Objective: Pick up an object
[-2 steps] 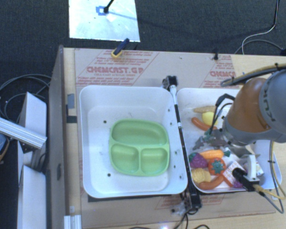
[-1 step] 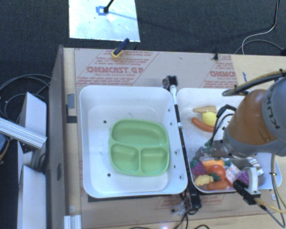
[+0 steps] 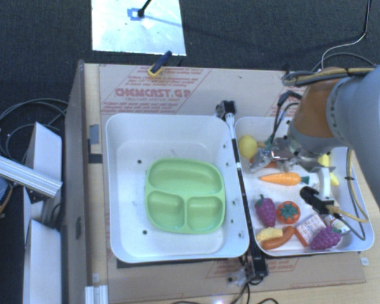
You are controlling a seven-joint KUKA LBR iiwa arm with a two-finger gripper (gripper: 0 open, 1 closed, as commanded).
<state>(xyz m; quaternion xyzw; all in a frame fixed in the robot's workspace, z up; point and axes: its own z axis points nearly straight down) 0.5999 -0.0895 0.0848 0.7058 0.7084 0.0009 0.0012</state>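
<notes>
The right bin [image 3: 362,228] holds several toy foods. A yellow lemon [image 3: 247,145] lies at its back left, an orange carrot [image 3: 282,178] in the middle. Near the front sit purple grapes [image 3: 265,210], a red tomato [image 3: 288,212], a hot dog [image 3: 273,237], a red box [image 3: 307,229] and a second purple bunch [image 3: 326,238]. My gripper [image 3: 261,159] is low in this bin, just right of the lemon and just behind the carrot's tip. I see nothing lifted in it.
In the left bin [image 3: 123,170] lies a green divided plate [image 3: 185,195]. A black divider rail [image 3: 239,170] runs between the bins. A yellow piece [image 3: 333,178] shows by the right bin's far side, partly behind the arm.
</notes>
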